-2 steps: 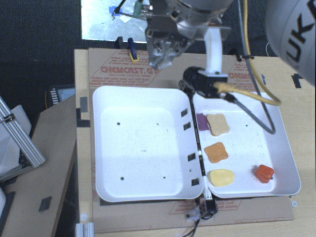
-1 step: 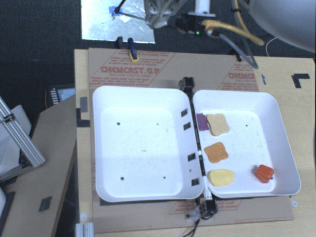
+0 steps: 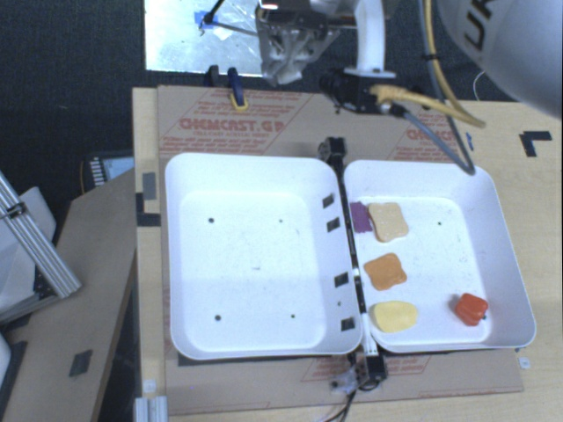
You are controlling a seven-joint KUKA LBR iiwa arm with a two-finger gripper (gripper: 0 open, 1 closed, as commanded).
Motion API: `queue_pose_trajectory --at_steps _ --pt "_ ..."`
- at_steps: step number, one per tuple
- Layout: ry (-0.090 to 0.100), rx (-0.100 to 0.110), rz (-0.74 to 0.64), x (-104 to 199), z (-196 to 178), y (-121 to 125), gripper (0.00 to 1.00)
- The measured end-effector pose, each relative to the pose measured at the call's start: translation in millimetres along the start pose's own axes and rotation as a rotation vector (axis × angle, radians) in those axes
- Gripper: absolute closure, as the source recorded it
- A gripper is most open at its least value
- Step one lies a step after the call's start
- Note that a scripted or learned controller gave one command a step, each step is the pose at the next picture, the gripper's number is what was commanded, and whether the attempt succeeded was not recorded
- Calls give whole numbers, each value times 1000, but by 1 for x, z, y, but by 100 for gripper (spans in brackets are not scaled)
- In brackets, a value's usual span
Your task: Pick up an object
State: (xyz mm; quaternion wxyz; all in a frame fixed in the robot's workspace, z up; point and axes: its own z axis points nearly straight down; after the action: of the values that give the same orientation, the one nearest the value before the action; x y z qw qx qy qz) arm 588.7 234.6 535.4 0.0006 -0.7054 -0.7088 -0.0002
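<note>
The gripper hangs high at the far edge of the scene, above the far end of the cardboard sheet that lies under both bins. It sits well apart from every object. Its fingers point down toward the bench, but they blur together against the bright patch behind them, so it cannot be told whether they are spread or closed. Nothing can be seen between them.

The left bin sits beside the right bin, with the two touching along a middle seam held by small black clips.

All the objects lie in the right bin. A tan piece rests at the far left part of that bin, with a small purple piece touching it on the left, close to the seam. Nearer, an orange piece lies just beside the seam. Nearer still, a yellow piece sits in the near left corner. A red block stands apart from the others at the near right of the bin.

A yellow cable runs down from the arm on the right.
</note>
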Motion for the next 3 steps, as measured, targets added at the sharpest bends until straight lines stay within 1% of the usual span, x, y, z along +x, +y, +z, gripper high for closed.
queue_pose_trajectory --at_steps 1,2,3 --pt "-7 16 4 -1 170 -16 100" --pt "3 -7 -1 0 92 -58 100" --pt "6 -12 1 -9 -7 -91 100"
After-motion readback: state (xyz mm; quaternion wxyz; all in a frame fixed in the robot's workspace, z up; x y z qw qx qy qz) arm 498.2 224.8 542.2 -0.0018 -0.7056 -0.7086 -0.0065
